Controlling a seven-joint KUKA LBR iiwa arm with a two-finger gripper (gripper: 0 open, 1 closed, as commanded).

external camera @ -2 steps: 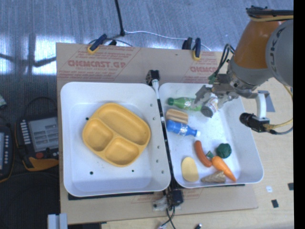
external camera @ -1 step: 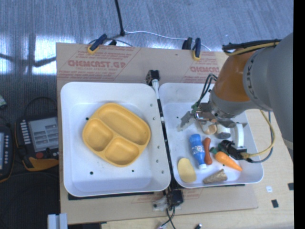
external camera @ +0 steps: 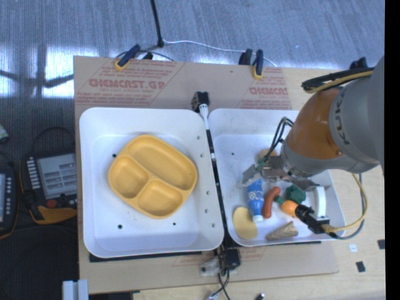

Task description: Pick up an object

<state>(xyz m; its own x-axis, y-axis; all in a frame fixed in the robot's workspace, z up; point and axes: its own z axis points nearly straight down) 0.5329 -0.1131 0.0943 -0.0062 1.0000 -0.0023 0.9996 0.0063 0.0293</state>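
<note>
While the arm hangs low over the right bin (external camera: 232,144), its gripper (external camera: 265,167) sits right above the little heap of toys at the lower right of the frame, and honestly I can't tell what the pincer is doing, the wrist hides it. Nothing looks lifted from where I'm standing.

If I were coaching this step: go for whatever sits freest. The blue-and-white tube (external camera: 255,199) is just under the tool, but it's touching the orange sausage-shaped piece (external camera: 271,202), so a sloppy close probably grabs both or squirts one out. Come straight down, straddle the tube across its narrow side, and lift slowly.

Count, as best I can make out: two white bins, one yellow divided plate (external camera: 152,175) alone in the left bin (external camera: 100,230), then in the right one a tube, a sausage piece, one carrot-looking thing with a green top (external camera: 291,202), one pale yellow slice (external camera: 244,223), one tan chunk (external camera: 282,231). Five small objects, one arm.
</note>
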